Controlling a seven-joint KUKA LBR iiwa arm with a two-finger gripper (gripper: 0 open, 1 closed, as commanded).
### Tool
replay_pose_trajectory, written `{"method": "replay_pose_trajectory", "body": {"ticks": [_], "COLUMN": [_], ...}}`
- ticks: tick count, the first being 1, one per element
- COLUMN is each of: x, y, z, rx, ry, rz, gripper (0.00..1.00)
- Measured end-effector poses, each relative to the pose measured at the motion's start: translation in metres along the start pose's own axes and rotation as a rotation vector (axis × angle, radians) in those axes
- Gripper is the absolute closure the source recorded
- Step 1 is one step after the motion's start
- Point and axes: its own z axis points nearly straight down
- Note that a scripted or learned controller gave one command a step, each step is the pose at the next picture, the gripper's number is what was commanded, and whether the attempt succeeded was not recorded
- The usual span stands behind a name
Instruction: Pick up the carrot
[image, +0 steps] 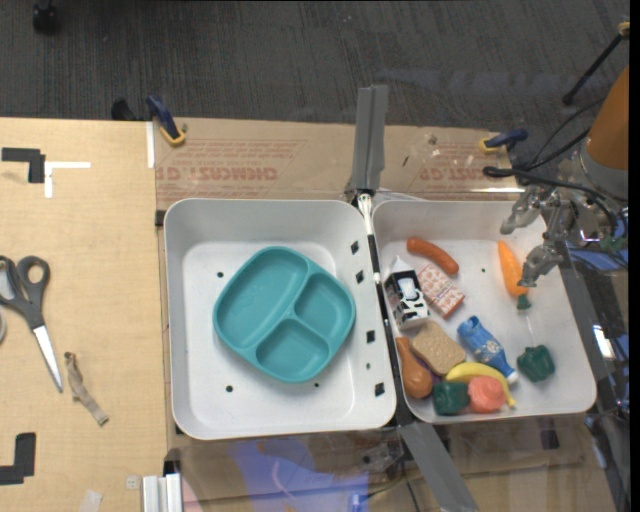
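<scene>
The carrot is orange with a small green tip and lies lengthwise near the right wall of the right bin. My gripper hangs over it at the bin's upper right. It is open: one finger stands beyond the carrot's far end, and the other finger stands just right of it. The carrot rests on the bin floor and nothing is gripped.
The right bin also holds a sausage, a pink wafer, a small carton, bread, a blue bottle, a banana and a green pepper. A teal divided plate lies in the left bin.
</scene>
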Motion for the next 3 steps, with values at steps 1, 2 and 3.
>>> {"method": "replay_pose_trajectory", "body": {"ticks": [1,2,3], "x": [-0.03,-0.033,0.021], "y": [-0.014,-0.013,-0.015], "z": [0.099,0.087,0.1], "rx": [0.0,0.003,-0.001], "ry": [-0.003,-0.01,-0.001], "rz": [0.006,0.003,-0.333], "gripper": [0.0,1.0,1.0]}}
